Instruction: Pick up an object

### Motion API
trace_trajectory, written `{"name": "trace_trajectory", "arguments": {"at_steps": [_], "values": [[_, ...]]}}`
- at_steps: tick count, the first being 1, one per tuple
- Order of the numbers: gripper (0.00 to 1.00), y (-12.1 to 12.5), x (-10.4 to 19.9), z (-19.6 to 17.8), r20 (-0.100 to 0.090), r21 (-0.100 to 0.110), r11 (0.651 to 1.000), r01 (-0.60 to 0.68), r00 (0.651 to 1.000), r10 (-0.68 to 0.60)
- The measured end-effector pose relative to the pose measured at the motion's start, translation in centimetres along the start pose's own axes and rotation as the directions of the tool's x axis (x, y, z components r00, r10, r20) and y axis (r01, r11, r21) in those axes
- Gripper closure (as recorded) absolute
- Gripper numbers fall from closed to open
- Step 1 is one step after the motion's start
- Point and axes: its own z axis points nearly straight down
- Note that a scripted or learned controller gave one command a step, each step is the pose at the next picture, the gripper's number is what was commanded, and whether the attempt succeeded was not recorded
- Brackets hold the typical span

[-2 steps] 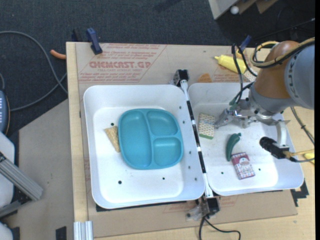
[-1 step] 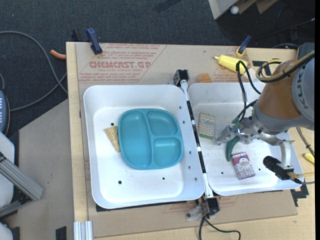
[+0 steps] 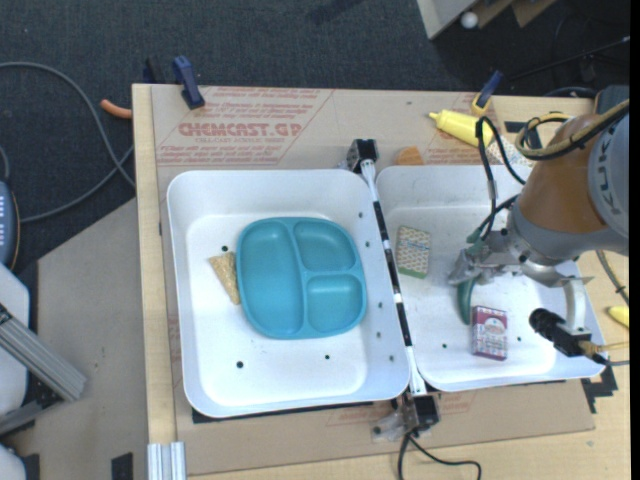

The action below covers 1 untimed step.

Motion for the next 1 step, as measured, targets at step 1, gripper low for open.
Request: {"name": "trace_trajectory", "arguments": {"at_steps": [1], "values": [[1.00,2.99,6.79,-9.08,0.000,-0.001,1.000,0.003,1.000,-0.003]]}}
